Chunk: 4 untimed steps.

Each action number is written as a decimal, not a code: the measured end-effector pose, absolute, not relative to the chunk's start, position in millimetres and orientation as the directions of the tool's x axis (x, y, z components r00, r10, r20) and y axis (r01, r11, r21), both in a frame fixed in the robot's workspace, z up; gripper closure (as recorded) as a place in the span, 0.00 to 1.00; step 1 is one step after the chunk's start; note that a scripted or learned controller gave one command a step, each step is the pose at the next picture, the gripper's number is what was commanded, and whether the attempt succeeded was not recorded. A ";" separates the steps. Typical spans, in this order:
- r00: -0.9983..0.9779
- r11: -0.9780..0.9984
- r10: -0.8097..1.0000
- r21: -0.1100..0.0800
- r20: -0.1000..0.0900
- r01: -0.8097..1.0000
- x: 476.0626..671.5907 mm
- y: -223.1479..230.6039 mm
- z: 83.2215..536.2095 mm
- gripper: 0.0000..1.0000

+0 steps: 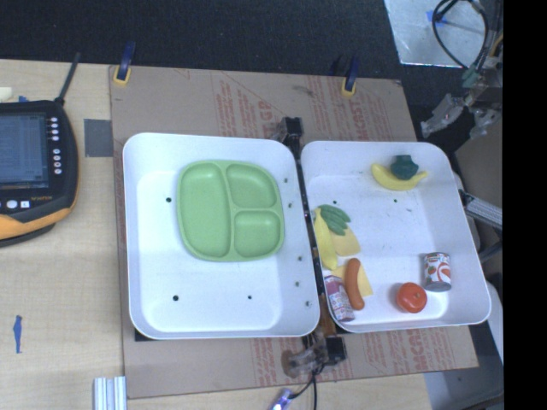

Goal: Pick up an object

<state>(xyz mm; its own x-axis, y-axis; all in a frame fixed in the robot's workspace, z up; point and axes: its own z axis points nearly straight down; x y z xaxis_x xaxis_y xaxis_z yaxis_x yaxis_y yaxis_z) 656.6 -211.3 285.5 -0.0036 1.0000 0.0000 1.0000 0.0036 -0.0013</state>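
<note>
1. I start at the gripper (466, 109). It sits at the top right, beyond the far corner of the right bin (385, 203), above the dark floor. It is a blurred grey cluster, and I can't make out whether it is spread or closed. Nothing shows in its grasp.
2. Nearest to it, in the bin's far right corner, a yellow banana (402, 178) lies with a dark green lump (403, 164) on top of it.
3. Down the right side, a small red-and-white can (436, 272) stands upright. A red tomato (411, 297) sits just beside it, toward the near wall.
4. Along the bin's left wall I see a yellow piece with green leaves (333, 229).
5. Below that lies an orange-red sausage (353, 282), resting on a yellow slab.
6. A second can (338, 299) lies on its side against the left wall, touching the sausage.
7. In the left bin (154, 297), a green divided plate (231, 209) lies flat, toward the far half.
8. Both bins rest on brown cardboard (256, 101) held by clamps (126, 62) at its far edge.
9. A teach pendant (30, 165) sits at the far left of the bench.
</note>
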 end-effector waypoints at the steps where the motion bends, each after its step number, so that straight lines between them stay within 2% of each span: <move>1: -0.004 0.004 1.000 -0.004 -0.001 1.000 656.2 -211.1 231.3 0.00; 2: -0.003 0.003 1.000 -0.001 0.000 1.000 649.8 -208.5 284.8 0.00; 3: -0.005 0.005 1.000 -0.006 0.000 1.000 605.9 -211.6 148.8 0.00; 4: -0.005 0.005 1.000 -0.005 -0.001 1.000 655.6 -190.0 90.8 0.00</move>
<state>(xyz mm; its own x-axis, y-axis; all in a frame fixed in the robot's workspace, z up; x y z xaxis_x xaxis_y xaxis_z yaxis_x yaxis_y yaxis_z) 655.6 -190.0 90.8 -0.0053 1.0000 -0.0006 1.0000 0.0053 -0.0049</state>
